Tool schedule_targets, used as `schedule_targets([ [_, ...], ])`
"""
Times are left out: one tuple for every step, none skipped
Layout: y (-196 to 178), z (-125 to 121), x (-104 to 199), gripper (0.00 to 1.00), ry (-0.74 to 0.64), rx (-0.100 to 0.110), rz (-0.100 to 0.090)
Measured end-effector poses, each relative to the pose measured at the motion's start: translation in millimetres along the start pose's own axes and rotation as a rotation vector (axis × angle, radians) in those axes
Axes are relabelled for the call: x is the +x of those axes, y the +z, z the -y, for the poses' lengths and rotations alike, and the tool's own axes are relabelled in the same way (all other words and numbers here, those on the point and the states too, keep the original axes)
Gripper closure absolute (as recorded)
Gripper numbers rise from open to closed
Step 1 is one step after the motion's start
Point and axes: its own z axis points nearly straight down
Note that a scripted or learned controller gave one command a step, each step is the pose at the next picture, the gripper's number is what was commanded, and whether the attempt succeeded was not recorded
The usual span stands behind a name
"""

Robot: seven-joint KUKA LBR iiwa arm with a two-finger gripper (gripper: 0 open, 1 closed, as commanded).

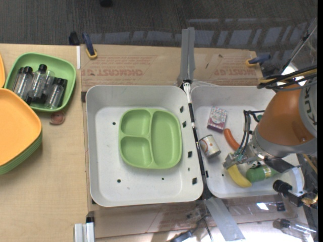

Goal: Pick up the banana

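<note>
The banana (239,177) sits in the right bin (214,185), down near the front wall, and its long axis runs diagonally — one end points up-left toward the gripper (235,159), the other points down-right toward the bin's front edge. It's yellow and short-looking from this angle, partly tucked under the arm. Right beside it, touching or close to it on the right, lies a green bottle (259,174), more or less on its side.

The gripper hangs just above the banana's upper-left end, and whether its fingers are spread or pinched together can't be told from here — the wrist and cables cover too much.

Other stuff in the right bin: a small can (210,146) tipped over near the left wall, an orange carrot-like piece (231,138), and a little white-and-purple packet (218,118) with print too small to read.

The left bin (101,150) holds a green divided tray (151,138) with three compartments. Behind both bins there's cardboard (131,69) with red lettering, upside down and mirrored-looking — not readable for sure. Off to the left: a green dish (65,69) of vials and orange plates (17,132).
</note>
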Motion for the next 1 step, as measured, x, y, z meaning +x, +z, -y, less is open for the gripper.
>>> schedule_targets([
  [-91.0,-26.8,3.1,1.00,0.182,0.001,0.001],
])
